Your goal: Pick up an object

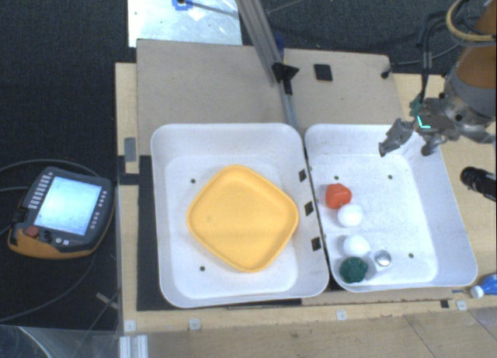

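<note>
Camera view from above: the right bin (435, 217) serves as landmark. The gripper (410, 139) hangs over its far edge, fingers spread apart, grasping nothing. Along the bin's left side lie an orange ball (338, 195), two white balls (349, 215), a green ball (355, 269) and a small metal piece (381, 258). Left of it, another bin holds a yellow plate (243, 217).
</note>
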`<action>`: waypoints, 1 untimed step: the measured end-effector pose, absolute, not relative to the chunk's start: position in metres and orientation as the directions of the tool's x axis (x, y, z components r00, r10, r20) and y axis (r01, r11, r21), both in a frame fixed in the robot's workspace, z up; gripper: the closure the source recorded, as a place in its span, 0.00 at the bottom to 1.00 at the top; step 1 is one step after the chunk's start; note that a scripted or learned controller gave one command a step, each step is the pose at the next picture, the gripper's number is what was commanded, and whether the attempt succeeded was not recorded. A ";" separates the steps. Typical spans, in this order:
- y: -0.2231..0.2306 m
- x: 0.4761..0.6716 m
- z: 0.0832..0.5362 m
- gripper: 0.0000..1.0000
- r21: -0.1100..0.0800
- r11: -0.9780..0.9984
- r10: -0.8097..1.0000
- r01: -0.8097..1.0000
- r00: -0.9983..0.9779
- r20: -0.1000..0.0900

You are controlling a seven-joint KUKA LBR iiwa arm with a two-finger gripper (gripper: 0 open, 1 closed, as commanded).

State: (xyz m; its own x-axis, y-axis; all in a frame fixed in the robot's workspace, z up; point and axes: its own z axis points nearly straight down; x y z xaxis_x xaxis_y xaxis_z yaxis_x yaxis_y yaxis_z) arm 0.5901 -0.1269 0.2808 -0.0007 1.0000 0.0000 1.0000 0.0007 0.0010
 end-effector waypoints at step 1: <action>-0.127 0.590 0.281 0.00 0.001 0.001 1.000 1.000 -0.001 0.000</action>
